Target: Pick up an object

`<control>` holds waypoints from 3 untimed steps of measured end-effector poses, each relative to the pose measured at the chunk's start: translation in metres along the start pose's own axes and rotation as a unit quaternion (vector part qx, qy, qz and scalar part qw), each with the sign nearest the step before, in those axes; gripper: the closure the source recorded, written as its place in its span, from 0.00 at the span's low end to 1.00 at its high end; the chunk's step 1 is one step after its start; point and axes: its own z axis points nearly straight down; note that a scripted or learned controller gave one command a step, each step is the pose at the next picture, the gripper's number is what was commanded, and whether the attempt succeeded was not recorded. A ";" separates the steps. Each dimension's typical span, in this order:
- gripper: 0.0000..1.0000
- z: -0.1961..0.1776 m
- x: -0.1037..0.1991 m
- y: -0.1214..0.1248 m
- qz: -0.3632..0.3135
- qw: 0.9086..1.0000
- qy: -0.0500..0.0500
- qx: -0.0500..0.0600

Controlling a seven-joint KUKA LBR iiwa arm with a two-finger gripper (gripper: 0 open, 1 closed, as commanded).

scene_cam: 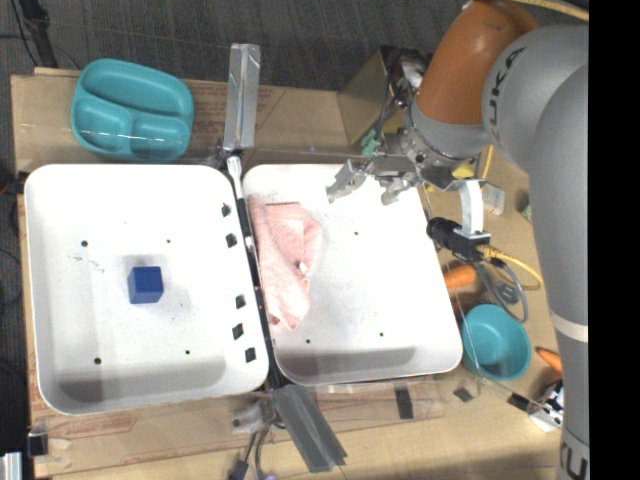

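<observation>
- Camera view: two shallow white bins sit side by side on the bench, the left bin (pixel 60 298) and the right bin (pixel 420 298), with a grey divider rail between them.
- A small blue cube (pixel 146 283) rests on the floor of the left bin, left of its middle, well apart from everything else.
- A crumpled pink cloth (pixel 288 253) lies in the right bin, along its left wall.
- The grey arm (pixel 545 118) with its orange band reaches in from the right; the gripper (pixel 368 180) hangs over the far edge of the right bin, to the upper right of the cloth and apart from it.
- Its two fingers are spread, with nothing between them.
- A teal divided tray (pixel 132 108) sits on the bench beyond the left bin.
- A teal bowl (pixel 495 341) stands just beside the right bin's near right corner, with an orange carrot-like piece (pixel 459 277) close above it.
</observation>
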 end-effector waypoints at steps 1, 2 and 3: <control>0.00 0.151 0.012 0.036 -0.085 0.996 -0.001 -0.002; 0.00 0.152 0.034 0.021 -0.117 0.993 0.000 0.000; 1.00 0.141 0.034 0.021 -0.119 0.993 -0.001 0.000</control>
